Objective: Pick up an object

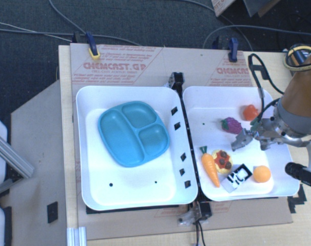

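Note:
The right bin holds several toy foods. A purple grape bunch lies near its middle, with a red-orange piece behind it. Along the front lie a carrot, a yellow and red piece, a black-and-white block and an orange ball. My gripper hangs over the bin's right half, just right of the grapes and above the orange ball. Its fingers are spread, and nothing shows between them.
In the left bin lies a blue divided plate. A black divider runs between the bins. Cables trail behind the right bin. A black part sticks in at the right edge.

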### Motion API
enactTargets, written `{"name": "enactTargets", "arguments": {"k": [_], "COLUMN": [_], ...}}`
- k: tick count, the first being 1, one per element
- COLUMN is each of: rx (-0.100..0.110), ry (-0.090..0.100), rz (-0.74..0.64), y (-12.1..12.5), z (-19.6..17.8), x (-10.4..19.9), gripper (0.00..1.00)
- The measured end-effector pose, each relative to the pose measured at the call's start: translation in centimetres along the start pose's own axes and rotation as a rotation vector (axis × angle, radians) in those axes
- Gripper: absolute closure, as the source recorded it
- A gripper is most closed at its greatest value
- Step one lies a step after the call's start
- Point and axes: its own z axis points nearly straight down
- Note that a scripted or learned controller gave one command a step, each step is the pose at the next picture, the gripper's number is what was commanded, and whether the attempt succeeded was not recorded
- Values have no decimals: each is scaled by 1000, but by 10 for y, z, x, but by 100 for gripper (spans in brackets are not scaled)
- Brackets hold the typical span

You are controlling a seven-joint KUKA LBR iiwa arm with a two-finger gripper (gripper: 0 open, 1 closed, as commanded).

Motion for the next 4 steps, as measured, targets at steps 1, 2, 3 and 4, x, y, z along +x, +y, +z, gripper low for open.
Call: {"name": "enactTargets", "arguments": {"k": [1, 2, 3, 4], "rx": [-11, -7, -14, -21], "ry": [-2, -1, 0, 1], "rz": [-3, -2, -2, -3], "y": [3, 8, 10, 12], "z": [-5, 53, 102, 88], "x": [0, -7, -6, -5], "gripper": [0, 0, 0, 100]}}
